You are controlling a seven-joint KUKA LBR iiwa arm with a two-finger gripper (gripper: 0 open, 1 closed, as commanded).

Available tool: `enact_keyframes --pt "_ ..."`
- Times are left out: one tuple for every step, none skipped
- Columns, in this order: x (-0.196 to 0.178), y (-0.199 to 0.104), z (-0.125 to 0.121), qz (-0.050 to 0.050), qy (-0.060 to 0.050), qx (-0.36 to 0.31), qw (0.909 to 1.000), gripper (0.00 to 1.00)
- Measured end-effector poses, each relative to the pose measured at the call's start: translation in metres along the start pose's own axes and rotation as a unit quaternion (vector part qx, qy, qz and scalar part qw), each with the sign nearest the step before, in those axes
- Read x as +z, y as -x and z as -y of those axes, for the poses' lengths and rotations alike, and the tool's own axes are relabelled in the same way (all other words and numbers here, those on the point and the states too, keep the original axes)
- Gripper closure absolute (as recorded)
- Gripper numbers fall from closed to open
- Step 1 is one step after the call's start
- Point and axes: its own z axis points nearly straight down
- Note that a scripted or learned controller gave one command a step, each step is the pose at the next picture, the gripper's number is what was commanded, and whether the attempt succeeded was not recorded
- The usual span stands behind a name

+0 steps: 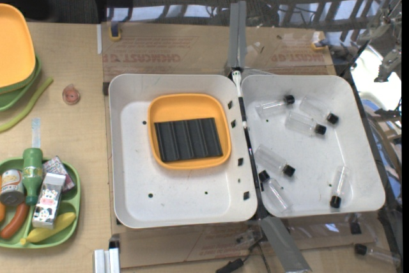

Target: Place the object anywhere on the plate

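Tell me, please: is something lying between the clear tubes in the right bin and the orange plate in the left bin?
Only the two bins' meeting walls separate the tubes from the orange plate. On the plate lies a dark ribbed block, leaving just its rim bare.

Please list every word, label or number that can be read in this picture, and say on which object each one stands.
"CHEMCAST", faint and uncertain, printed upside down in red on the cardboard sheet behind the left bin.
Red print on the cardboard behind the right bin: too blurred to read.
Labels on the can, green bottle and small cartons on the green plate: too small to read.
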Motion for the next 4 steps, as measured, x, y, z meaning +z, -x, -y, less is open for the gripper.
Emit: enact_keyframes --pt "-0.058 0.012 0.001 0.002 0.0 -0.211 0.9775 0.0" --pt "0.007 -0.004 0.0 0.001 0.001 -0.37 0.9291 0.0" --pt "-0.008 0.012 0.001 0.002 0.001 -0.553 0.8329 0.0" --pt "-0.007 0.012 0.0 0.002 0.001 -0.67 0.7421 0.0"
